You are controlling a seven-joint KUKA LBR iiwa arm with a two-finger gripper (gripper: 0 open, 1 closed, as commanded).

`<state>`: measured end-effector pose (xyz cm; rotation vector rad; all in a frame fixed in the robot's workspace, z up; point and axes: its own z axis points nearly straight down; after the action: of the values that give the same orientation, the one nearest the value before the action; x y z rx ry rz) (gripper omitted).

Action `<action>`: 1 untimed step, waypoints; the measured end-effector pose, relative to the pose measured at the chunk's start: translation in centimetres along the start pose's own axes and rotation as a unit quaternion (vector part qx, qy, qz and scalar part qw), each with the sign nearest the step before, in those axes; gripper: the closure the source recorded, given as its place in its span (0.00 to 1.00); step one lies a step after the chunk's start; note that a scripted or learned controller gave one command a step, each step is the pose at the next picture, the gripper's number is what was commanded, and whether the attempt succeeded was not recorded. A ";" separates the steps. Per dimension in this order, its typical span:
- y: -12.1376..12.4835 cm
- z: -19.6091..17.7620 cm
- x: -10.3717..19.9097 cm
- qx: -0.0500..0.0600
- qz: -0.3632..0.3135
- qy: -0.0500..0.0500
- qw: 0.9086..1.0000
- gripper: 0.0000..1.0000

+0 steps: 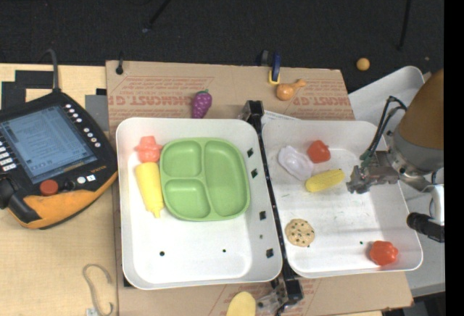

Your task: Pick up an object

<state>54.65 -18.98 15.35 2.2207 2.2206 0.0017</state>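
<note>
The arm comes in from the right, and its gripper [359,182] is low over the right bin [406,198], just right of a yellow oblong toy [324,180]. Nothing shows between its dark tips. A red toy [318,151] and a pale translucent piece [293,161] lie up and left of the gripper. A round cookie [299,233] rests near the bin's front left, and a red fruit [383,253] sits in the front right corner.
The left bin [196,256] holds a green divided plate [203,178], a yellow bottle [149,188] and a pink-orange toy [148,149]. Purple grapes [201,103] and an orange toy [288,89] lie on the cardboard behind. A control pendant [51,155] sits far left.
</note>
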 end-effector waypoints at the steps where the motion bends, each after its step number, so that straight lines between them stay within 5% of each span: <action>1: -0.7 -4.6 -0.6 0.000 0.002 0.000 1.000 1.00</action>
<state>53.96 -19.57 19.93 2.2254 2.2153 0.0010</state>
